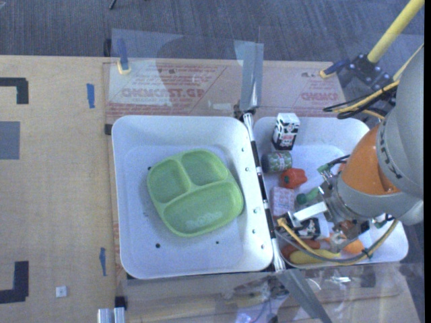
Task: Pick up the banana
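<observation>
The banana (322, 253) is a yellow curved shape lying along the near wall of the right bin (306, 126), partly under the arm. My gripper (337, 229) hangs low over the near part of that bin, just above and behind the banana. The grey wrist and orange band hide much of what lies under it. I cannot make out anything held by the gripper.
In the right bin there are also a black-and-white carton (285, 130), a small can (277, 161), a red piece (293, 177), a pink packet (283, 198) and an orange piece (354, 247). The left bin (128, 180) holds a green divided plate (195, 192).
</observation>
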`<state>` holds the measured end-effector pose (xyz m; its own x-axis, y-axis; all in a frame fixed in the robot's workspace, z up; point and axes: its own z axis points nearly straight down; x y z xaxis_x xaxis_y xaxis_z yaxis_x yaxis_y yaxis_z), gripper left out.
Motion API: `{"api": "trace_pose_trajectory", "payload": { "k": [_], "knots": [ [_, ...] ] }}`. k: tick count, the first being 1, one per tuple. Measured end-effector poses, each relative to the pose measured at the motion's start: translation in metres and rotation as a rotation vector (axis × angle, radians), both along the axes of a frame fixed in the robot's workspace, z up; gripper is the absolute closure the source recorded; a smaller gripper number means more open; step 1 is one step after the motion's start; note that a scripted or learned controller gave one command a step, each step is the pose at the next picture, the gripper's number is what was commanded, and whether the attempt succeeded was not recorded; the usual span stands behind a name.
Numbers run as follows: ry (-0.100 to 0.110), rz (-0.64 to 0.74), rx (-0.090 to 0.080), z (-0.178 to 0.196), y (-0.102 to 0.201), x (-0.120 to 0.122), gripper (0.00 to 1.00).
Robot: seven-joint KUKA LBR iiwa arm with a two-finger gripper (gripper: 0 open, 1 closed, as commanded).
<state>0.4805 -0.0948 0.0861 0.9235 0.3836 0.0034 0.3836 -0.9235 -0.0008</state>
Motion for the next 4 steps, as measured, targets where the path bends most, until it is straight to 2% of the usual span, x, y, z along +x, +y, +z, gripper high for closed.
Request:
{"api": "trace_pose_trajectory", "payload": {
  "k": [1, 2, 3, 4],
  "knots": [
    [0.007, -0.085, 0.0, 0.098, 0.108, 0.03, 0.0],
    [-0.032, -0.09, -0.016, 0.063, 0.147, 0.021, 0.0],
    [0.004, -0.162, -0.002, 0.144, 0.169, 0.036, 0.0],
    [0.001, -0.024, -0.002, 0.257, 0.238, 0.046, 0.0]
  ]
}}
